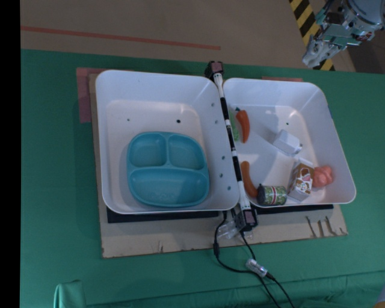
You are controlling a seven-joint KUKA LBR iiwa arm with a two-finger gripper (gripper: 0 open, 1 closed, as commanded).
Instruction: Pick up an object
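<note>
the arm sits high in the top right corner, well back from both bins and above the bare floor beside a yellow-and-black hazard stripe. only its lower end is in frame, cut off by the top and right edges; the gripper points down and to the left, a pale grey-white mass against the dark floor. nothing sits between its tips.

the left bin holds a teal divided plate lying flat toward its near side. the right bin holds the loose things: an orange carrot with a green top close to the dividing wall, a white block-like object near the middle, a second orange piece along the dividing wall lower down, a small dark can lying on its side at the near wall, a small carton just beside it, and a pinkish-orange soft shape touching the carton on its right.

the light is dim and bluish, so the carton's print is unreadable and the pink shape may be a toy fruit, though i cannot tell. a black cable trails from the near end of the divider across the green cloth.
</note>
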